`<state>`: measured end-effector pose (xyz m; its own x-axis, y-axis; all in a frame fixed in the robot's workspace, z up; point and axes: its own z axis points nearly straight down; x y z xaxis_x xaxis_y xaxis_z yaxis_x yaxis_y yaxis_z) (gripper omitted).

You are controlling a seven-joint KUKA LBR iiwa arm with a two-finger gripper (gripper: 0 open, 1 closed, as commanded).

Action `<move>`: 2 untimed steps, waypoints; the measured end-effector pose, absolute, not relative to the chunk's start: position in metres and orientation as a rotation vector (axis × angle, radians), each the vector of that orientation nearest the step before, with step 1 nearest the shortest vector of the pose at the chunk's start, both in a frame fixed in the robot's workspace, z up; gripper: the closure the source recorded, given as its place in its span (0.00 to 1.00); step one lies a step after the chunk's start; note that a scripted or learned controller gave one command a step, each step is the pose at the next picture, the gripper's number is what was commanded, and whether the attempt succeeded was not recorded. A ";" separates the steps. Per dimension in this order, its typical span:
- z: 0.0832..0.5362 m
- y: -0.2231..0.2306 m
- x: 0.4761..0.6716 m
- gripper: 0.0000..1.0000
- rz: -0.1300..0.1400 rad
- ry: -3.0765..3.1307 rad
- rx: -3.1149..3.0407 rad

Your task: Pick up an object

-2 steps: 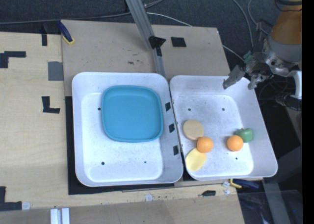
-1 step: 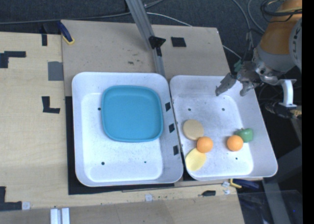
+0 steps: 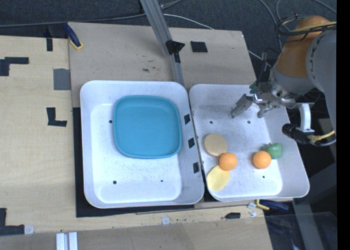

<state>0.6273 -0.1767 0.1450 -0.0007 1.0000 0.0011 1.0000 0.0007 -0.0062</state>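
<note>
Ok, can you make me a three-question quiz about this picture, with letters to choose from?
1. Where is the blue plate?
A. in the left bin
B. in the right bin
C. on the floor

2. How many orange balls are in the right bin?
A. none
B. two
C. five

3. What is the tool doing?
A. squeezing a ball
B. lifting the plate
C. hanging open above the bin with nothing between its fingers

Answers:
1. A, the plate lies flat in the left bin.
2. B, one orange ball sits near the middle and another orange ball sits beside a green thing.
3. C, its fingers are spread above the far part of the right bin, apart from every object.
</note>
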 end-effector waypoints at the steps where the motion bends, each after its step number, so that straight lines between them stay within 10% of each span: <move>1: 0.092 -0.176 0.626 0.00 0.005 -2.219 -2.218; 2: 0.105 -0.176 0.627 1.00 0.001 -2.223 -2.220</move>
<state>0.6274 -0.1760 0.1048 -0.0014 1.0000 -0.0004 1.0000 0.0014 -0.0002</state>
